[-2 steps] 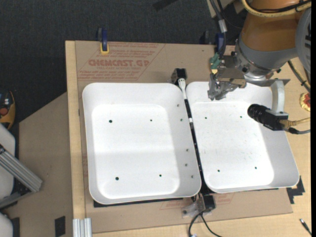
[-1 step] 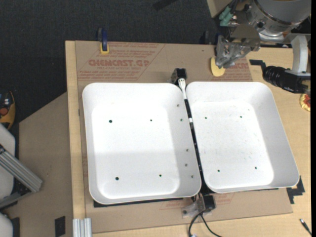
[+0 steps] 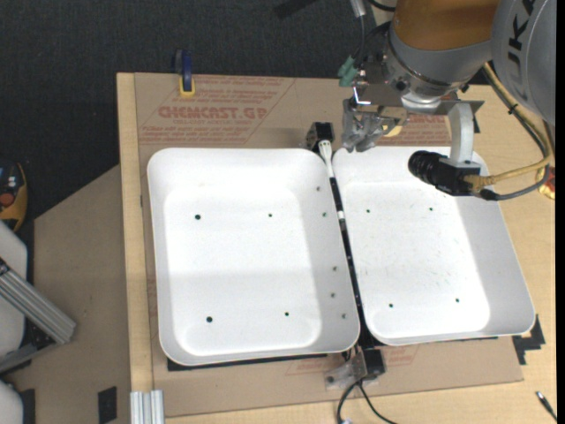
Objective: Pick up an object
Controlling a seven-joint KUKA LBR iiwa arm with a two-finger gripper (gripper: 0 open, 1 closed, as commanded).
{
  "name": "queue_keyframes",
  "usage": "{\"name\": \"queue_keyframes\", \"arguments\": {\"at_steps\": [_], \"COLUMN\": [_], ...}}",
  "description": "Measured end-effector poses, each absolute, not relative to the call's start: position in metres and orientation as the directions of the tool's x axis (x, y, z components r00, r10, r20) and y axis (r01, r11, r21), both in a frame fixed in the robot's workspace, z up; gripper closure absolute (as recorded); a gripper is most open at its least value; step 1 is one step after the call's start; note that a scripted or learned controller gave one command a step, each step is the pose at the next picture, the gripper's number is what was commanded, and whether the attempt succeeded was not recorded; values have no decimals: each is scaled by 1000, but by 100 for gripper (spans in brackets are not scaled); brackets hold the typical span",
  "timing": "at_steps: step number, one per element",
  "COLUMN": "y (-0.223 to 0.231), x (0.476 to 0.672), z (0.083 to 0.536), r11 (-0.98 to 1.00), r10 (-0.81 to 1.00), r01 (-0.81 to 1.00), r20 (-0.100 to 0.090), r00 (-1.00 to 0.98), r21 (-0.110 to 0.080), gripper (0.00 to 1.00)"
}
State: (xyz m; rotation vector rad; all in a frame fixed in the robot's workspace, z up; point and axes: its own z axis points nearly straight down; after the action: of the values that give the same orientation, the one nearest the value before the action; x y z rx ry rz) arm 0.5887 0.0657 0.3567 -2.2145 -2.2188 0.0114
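My gripper (image 3: 364,136) hangs over the far left corner of the right bin (image 3: 424,263), close to the seam between the two bins. The grey arm with its orange band (image 3: 441,7) comes down to it from the upper right. A black cylindrical attachment (image 3: 439,173) sticks out from the wrist over the right bin's far edge. The white floor of the right bin shows a few small dark dots. The left bin (image 3: 238,263) also shows a white floor with small dark dots.
Both bins rest on a brown cardboard sheet (image 3: 229,104) with red lettering. A blue-and-yellow clamp (image 3: 184,71) holds its far edge. A black clip (image 3: 320,135) sits at the bins' far seam. An aluminium rail (image 3: 35,306) lies at the lower left. A cable (image 3: 516,175) trails right.
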Motion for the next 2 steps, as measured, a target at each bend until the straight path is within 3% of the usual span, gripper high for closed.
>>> {"name": "queue_keyframes", "arguments": {"at_steps": [1, 2], "y": [107, 34], "x": [622, 606], "z": [248, 324], "r11": [3, -7], "r10": [1000, 1000], "r01": [1000, 1000], "r20": [0, -2], "r00": [-3, 7], "r21": [-11, 7], "gripper": [100, 100]}}
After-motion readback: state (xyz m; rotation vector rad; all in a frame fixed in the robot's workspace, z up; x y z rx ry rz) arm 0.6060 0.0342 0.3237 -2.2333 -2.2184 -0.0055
